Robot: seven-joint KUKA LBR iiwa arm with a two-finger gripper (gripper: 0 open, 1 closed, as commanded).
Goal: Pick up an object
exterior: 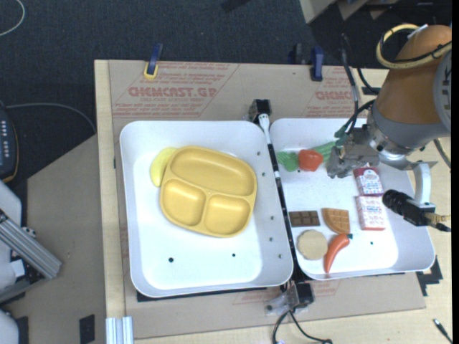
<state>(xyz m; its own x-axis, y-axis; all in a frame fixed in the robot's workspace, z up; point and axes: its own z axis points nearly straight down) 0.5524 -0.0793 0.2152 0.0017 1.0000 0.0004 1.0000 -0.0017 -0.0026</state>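
Gripper (343, 165) over right bin (409, 260), just right of tomato (310, 160); finger opening and hold cannot be told. Carton (367, 181) beside gripper. Carrot (335, 251) near front rim.

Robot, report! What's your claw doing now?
Gripper low in right bin, beside tomato. Nothing seen held. Milk cartons close by.

Red "CHEMCAST GP" print on bench sheet (179, 90) (repeated at right, unclear).

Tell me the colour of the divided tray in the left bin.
Yellow, seen in the camera view: tray.
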